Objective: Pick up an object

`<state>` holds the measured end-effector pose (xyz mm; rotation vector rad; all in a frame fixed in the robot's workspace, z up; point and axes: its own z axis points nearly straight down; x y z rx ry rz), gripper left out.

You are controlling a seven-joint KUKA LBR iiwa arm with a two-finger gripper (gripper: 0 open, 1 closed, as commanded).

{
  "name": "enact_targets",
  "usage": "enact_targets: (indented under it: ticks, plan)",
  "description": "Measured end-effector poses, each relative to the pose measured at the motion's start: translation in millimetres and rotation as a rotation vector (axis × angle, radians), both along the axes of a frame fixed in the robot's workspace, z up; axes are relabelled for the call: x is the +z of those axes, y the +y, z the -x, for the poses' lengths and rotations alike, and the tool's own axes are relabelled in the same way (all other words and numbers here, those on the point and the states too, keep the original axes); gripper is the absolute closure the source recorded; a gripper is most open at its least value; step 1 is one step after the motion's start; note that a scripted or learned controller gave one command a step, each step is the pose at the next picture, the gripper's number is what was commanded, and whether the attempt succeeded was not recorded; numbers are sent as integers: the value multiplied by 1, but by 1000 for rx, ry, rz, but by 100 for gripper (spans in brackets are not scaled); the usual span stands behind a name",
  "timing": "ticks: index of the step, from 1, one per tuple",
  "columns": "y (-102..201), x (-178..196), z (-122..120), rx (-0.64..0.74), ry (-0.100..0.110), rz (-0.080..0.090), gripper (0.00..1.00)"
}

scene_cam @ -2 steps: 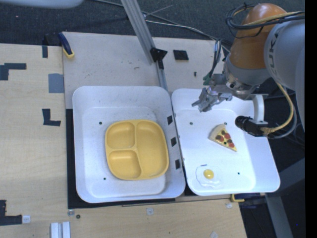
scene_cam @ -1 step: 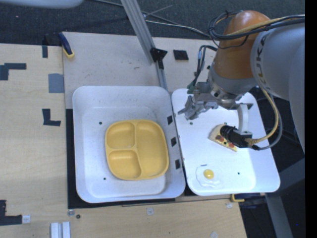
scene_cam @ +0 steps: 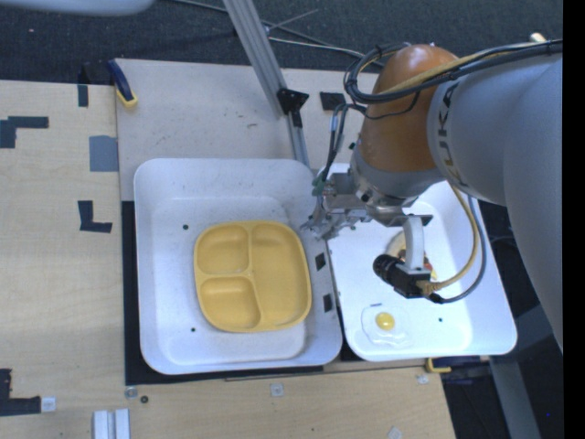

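Nearest us the fried egg (scene_cam: 384, 323) lies untouched; up-left of it hovers the end effector (scene_cam: 329, 216), its opening unclear to us; nothing seems lifted yet.

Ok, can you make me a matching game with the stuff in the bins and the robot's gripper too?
Things:
1. divided plate
2. toy fried egg
3. gripper

Clues:
A. white with a yellow middle
B. over the rims where the two bins meet
C. yellow all over, with three compartments

Pairs: 1-C, 2-A, 3-B
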<state>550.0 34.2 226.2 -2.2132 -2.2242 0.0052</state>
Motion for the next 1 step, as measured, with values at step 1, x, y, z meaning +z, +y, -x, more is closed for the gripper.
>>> enact_targets:
  ticks: [1]
  plan:
    - [43, 1, 11, 1, -1, -1, 100]
